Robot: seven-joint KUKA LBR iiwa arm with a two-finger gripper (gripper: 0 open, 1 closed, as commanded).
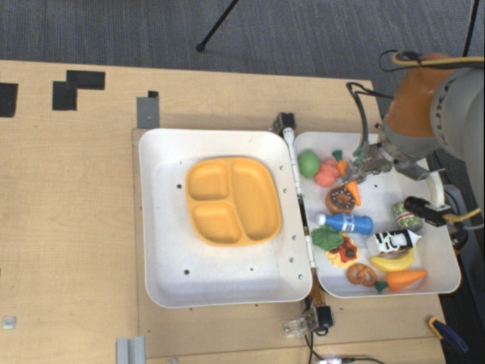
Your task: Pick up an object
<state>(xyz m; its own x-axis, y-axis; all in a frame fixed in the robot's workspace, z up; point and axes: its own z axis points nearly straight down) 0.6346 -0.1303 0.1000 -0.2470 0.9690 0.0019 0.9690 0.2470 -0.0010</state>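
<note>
Along the lower right of the frame, one banana [394,262] and one carrot [406,278] are seen in the right bin [447,279]; both are judged light, stiff and easily pinched mid-length. Farther up, the gripper [362,165] is seen over the toys; its finger state cannot be told.

The grey arm [455,120] reaches in from the right — orange band up top, gripper [362,165] pointing down.
</note>
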